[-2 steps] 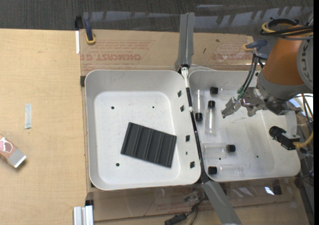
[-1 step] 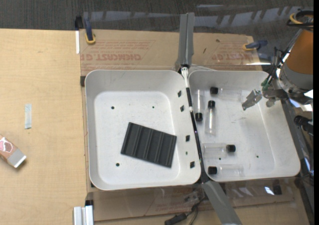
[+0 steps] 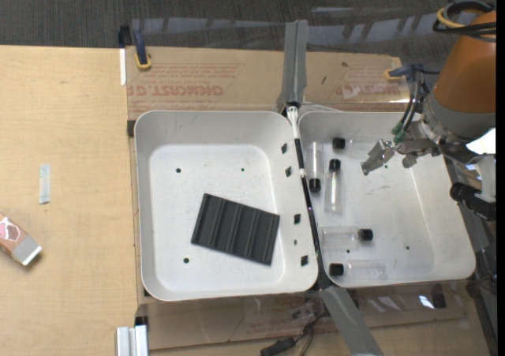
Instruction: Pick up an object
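A black ridged rectangular pad [image 3: 236,229] lies flat in the left bin [image 3: 158,189], slightly turned. The right bin [image 3: 442,252] holds several clear tubes with black caps: one upright along the left wall [image 3: 315,166], one beside it [image 3: 334,187], one lying across [image 3: 347,234], and one near the front edge [image 3: 359,270]. A loose black cap [image 3: 338,143] sits near the back. My gripper [image 3: 380,157] hangs over the back middle of the right bin, to the right of the tubes, with nothing visible in it. The orange-banded wrist [image 3: 465,78] rises behind it.
Both bins rest on brown cardboard [image 3: 205,82] with a metal divider bar [image 3: 295,62] between them. A wooden table [image 3: 63,149] lies to the left, bearing a small white strip [image 3: 44,185] and a red-and-white packet [image 3: 19,242]. Cables and frame parts crowd the right edge [image 3: 473,204].
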Robot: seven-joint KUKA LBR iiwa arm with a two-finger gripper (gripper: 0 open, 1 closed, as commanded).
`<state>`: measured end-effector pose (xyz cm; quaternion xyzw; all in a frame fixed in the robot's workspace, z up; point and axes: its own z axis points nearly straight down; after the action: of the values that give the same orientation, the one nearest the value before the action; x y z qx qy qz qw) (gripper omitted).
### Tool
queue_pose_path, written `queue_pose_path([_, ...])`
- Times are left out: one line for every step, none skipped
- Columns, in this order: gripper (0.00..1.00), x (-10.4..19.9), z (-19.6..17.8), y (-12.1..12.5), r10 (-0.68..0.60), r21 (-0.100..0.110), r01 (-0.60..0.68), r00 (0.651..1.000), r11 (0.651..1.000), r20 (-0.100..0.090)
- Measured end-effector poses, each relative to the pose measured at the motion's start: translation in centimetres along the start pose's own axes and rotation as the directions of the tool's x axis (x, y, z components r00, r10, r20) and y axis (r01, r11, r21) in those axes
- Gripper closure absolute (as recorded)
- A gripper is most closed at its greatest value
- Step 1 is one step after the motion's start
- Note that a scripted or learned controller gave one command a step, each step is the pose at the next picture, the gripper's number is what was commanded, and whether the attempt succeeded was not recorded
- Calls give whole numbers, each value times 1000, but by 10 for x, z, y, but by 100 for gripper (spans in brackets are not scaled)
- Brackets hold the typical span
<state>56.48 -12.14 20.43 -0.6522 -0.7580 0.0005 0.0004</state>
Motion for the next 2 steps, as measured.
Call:
queue_pose_path([0,-14,112,62,-25,-2,25,1000,1000,2])
queue_pose_path([0,-79,117,78,-134,15,134,991,991,-3])
